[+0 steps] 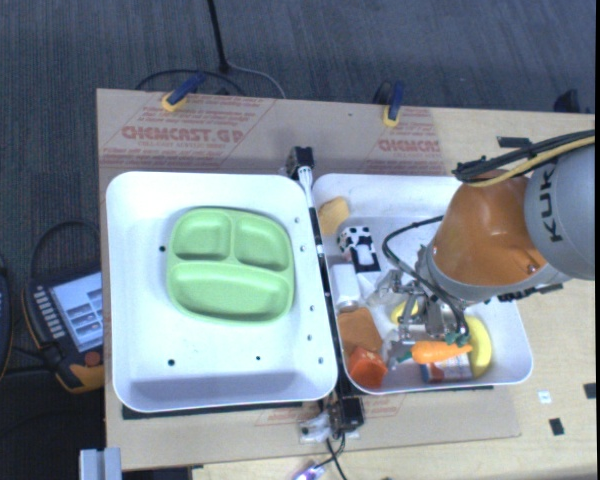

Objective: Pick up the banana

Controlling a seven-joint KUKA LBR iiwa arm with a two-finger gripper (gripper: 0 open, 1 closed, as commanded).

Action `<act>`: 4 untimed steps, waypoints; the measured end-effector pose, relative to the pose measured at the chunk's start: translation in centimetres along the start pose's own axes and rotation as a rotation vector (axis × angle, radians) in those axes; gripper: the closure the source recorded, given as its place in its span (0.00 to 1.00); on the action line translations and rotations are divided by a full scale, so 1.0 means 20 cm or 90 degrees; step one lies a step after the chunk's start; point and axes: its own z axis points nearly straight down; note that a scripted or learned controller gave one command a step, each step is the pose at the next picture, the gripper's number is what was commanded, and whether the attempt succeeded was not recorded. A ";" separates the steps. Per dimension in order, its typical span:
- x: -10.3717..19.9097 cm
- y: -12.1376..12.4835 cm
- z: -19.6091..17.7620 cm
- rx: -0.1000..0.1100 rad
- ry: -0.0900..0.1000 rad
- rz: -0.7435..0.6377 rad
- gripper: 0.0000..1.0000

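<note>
The banana [479, 345] lies at the right bin's [510, 366] near right corner, just right of the gripper [417, 320], whose jaw state I cannot tell; it should shift right and straddle the fruit squarely.

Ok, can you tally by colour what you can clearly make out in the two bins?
Green: 1, divided plate
Yellow: 1, banana
Orange: 3, carrot, block, reddish lump
Tan: 1, tan lump
Black-and-white: 1, spotted item
Total: 7; the arm may hide more.
</note>
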 end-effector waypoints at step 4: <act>-0.14 0.03 0.01 -0.001 0.007 -0.020 0.00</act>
